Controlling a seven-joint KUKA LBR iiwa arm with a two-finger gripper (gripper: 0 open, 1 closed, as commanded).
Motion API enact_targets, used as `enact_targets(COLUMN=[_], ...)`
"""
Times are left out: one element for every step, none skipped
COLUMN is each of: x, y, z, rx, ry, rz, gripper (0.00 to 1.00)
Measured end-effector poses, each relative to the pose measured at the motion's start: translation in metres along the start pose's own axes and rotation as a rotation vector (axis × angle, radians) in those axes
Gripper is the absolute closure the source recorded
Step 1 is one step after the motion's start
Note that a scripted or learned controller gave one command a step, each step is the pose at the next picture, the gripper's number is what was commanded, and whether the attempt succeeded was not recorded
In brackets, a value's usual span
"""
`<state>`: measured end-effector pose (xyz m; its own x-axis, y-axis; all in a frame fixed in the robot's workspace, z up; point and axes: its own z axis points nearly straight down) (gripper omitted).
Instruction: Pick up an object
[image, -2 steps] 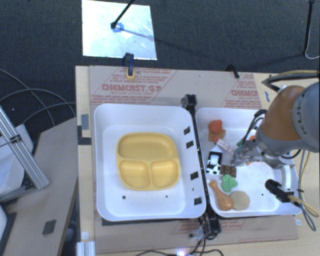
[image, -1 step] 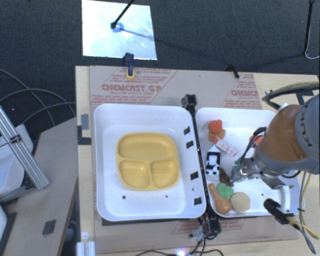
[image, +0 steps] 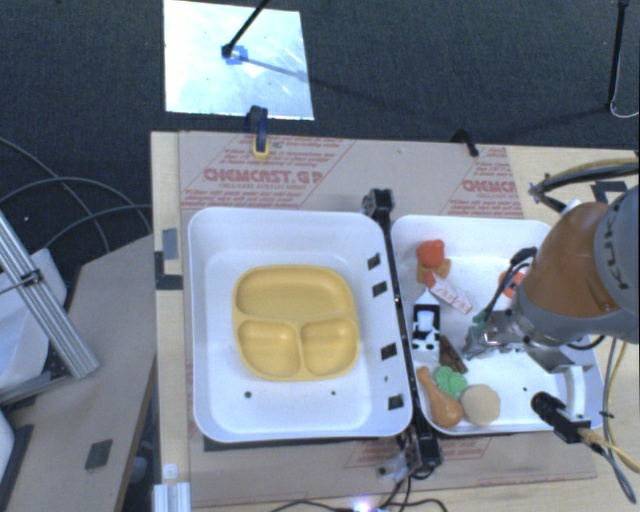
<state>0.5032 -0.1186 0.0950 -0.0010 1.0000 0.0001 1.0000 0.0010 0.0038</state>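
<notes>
Approach step is judged in hand: end effector (image: 478, 335), grip state indeterminable, is poised above green item (image: 452, 381); descent required.

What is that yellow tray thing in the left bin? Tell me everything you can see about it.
The yellow tray is a divided plate of what looks like smooth plastic, with rounded corners. It has three hollows: one wide one along the far side and two smaller ones side by side nearer the camera. It lies flat and right way up near the middle of the left bin, resting on the white floor. Nothing lies in its hollows and nothing else touches it.
</notes>
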Motion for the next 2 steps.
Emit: enact_targets(x=[0.061, 0.126], y=[0.010, 0.005], z=[-0.095, -0.089], rx=[-0.008, 0.002], ry=[0.002, 0.004], rz=[-0.010, -0.010], gripper=[1.00, 1.00])
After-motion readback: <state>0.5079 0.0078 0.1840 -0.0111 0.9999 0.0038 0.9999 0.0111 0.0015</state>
